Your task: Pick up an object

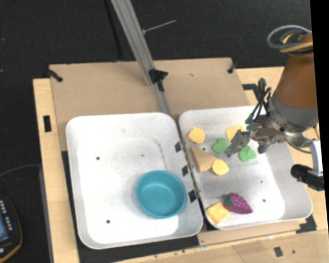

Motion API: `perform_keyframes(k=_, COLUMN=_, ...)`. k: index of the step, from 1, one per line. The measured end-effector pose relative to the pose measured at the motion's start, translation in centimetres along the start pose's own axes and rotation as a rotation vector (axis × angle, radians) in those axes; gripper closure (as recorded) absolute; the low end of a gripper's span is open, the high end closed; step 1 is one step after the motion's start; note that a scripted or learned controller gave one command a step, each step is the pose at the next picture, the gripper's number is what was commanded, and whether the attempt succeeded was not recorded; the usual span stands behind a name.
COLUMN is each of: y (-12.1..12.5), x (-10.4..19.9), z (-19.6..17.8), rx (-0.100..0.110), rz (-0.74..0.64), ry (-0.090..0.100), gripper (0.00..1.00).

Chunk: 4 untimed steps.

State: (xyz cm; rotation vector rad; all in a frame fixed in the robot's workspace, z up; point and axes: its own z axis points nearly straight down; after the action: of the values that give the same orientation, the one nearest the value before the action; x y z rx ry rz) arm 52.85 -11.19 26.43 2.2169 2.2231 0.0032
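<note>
The right bin [283,204] holds several small toy foods. Among them are a yellow piece [196,135], a green piece [220,146], a tan wedge [201,159], a yellow lump [220,167], purple grapes [237,203] and a yellow block [217,213]. My gripper [249,145] hangs low over the upper right part of this bin. It is open, one finger [236,145] to the left and the other to the right. A second green piece [247,154] lies just below and between them, not gripped. Another yellow piece [233,133] sits right behind the left finger.
A blue bowl [161,193] stands in the left bin [97,144], near the divider. A slanted metal pole [141,50] rises from behind the bins' joint. The arm's grey and orange body [298,95] overhangs the right bin's far right edge.
</note>
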Motion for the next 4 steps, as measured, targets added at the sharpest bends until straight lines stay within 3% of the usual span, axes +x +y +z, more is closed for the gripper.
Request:
perform_keyframes(k=1, y=0.0, x=0.0, z=0.0, rx=-0.001, rz=0.002, ry=0.0, gripper=0.0)
perform_keyframes(k=3, y=-1.4, x=0.3, z=10.1, rx=0.007, rz=0.004, ry=-0.001, gripper=0.0)
perform_keyframes(k=4, y=-0.8, x=-0.6, z=15.2, rx=0.006, rz=0.004, ry=-0.001, gripper=0.0)
